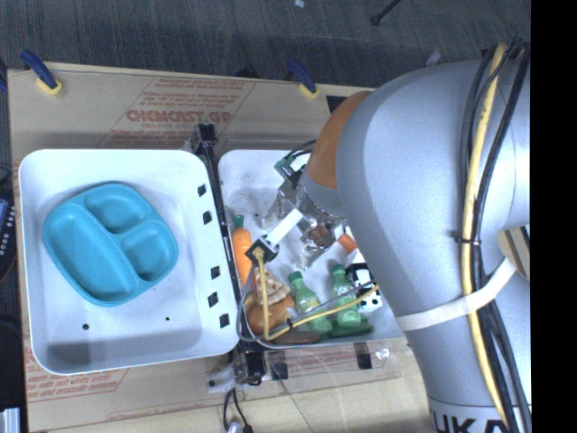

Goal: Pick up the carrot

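The carrot [242,244], an orange taper, lies against the left wall of the right bin [245,171], its top near a small green piece [238,222]. My gripper [313,228] hangs low over the middle of that bin, a little to the right of the carrot and apart from it. The grey wrist and arm hide the bin's right half.
Two green bottles [302,292] [342,284], a brown pastry [267,303] and a small orange thing [347,241] crowd the right bin's front. The left bin [54,350] holds a blue divided plate [110,240]. A black-clipped divider [215,242] separates the bins.
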Action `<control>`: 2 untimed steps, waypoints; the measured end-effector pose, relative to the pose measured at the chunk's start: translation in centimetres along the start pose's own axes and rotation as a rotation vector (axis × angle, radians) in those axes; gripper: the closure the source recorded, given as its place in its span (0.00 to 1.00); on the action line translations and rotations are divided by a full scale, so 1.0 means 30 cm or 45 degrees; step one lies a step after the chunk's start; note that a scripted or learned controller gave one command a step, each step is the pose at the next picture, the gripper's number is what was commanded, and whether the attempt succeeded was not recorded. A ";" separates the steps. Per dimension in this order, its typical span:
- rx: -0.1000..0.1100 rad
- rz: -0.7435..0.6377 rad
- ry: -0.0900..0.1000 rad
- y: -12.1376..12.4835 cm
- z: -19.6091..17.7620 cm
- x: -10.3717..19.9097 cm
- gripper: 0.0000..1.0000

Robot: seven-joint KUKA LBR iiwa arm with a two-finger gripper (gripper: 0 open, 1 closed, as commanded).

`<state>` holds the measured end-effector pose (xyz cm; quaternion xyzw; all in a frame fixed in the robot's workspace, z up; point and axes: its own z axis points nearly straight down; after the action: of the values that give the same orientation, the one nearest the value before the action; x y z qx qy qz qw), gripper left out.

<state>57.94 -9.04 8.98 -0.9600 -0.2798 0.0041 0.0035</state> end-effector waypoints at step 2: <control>0.000 0.444 0.005 -0.184 -0.346 0.079 1.00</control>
<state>57.07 -3.16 19.39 -0.9940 -0.1089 0.0026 0.0032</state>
